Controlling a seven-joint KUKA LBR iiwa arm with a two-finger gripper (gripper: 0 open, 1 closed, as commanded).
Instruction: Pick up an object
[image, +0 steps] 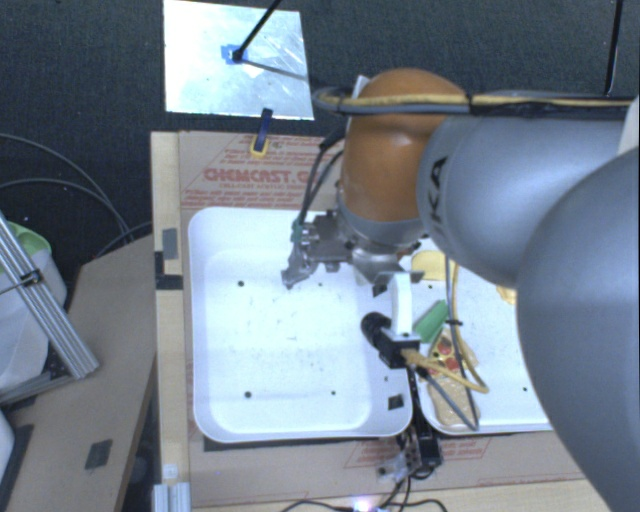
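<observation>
The arm (520, 170) hides most of the right bin (500, 415).

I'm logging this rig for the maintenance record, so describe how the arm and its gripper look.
The arm is bulky, with smooth rounded light-grey casings. A glossy orange band wraps it above the wrist, and dark lettering marks the grey shell beside the band. Black and yellowish cables run along the top. The gripper is a compact block of grey metal parts with dark cabling leading to it.

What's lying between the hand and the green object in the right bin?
In the camera view, the raised white rims where the two bins meet lie between the hand and the green object.
</observation>
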